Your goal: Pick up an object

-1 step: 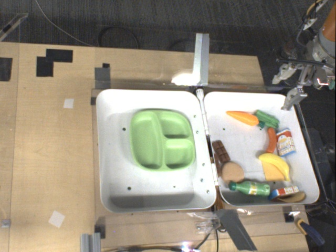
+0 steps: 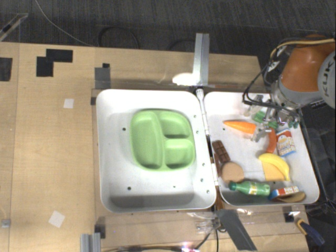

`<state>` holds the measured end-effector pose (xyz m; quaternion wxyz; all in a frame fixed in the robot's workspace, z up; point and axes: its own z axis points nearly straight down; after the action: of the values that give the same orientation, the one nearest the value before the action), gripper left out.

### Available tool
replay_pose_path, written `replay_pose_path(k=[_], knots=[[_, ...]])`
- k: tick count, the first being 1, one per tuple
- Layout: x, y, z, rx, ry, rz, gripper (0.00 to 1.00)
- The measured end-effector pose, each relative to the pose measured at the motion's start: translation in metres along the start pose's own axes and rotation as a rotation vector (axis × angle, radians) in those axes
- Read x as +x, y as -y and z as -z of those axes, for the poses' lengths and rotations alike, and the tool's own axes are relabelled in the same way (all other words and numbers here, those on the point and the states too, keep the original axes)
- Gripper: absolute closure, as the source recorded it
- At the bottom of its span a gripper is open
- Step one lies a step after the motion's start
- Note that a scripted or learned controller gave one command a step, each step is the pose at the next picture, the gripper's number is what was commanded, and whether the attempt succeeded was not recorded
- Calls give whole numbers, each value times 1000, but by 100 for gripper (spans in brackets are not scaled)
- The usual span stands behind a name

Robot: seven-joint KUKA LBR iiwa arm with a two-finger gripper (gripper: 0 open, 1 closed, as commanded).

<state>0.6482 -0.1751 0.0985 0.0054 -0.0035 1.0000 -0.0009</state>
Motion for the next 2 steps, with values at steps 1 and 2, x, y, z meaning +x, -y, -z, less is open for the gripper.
replay_pose_path(k=[1, 2], knots=[[58, -14, -9, -1, 0, -92, 0], [61, -87, -8, -3, 3, -119, 0]])
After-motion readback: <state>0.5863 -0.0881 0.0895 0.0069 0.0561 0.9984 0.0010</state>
